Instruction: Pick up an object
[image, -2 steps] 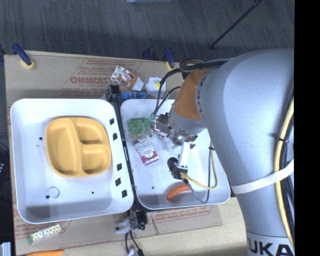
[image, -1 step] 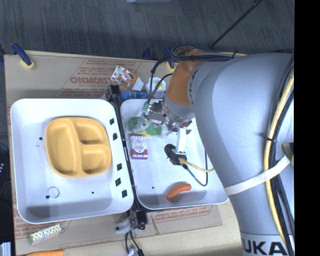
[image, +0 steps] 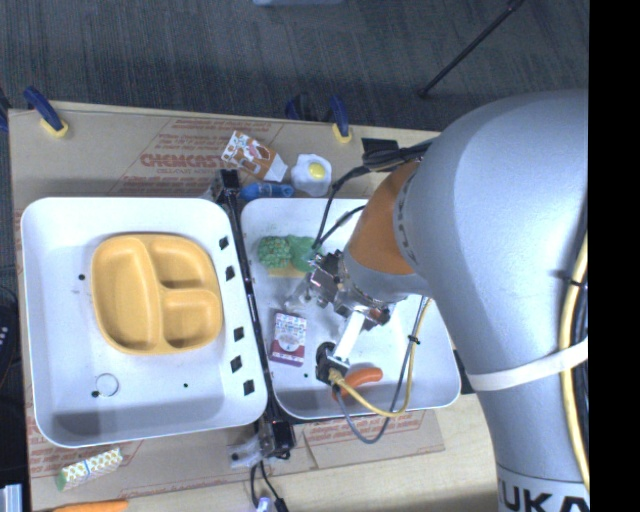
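The gripper sat low over the right bin, in the gap between the green lumpy toy and the red-and-white packet. I could not tell whether it was released or clenched (the wrist hardware hid its tip from the overhead camera), and I saw nothing gripped in it. My main worry was that it stood beside both candidates rather than over either, so a grasp from there could land on bare bin floor. A sideways correction might shove the green toy toward the bin's back-left corner, where the walls would leave little room for a grasp. The packet looked flat and thin, so I judged it likely to slide rather than lift. An orange piece lay near the front rim, well apart from the gripper. Above the wrist the orange band was tilted steeply downward. The grey arm came in from the right and covered much of that side of the bin, which would make any pick hard for me to confirm. The left bin, holding a yellow divided tray, was well clear of the arm.
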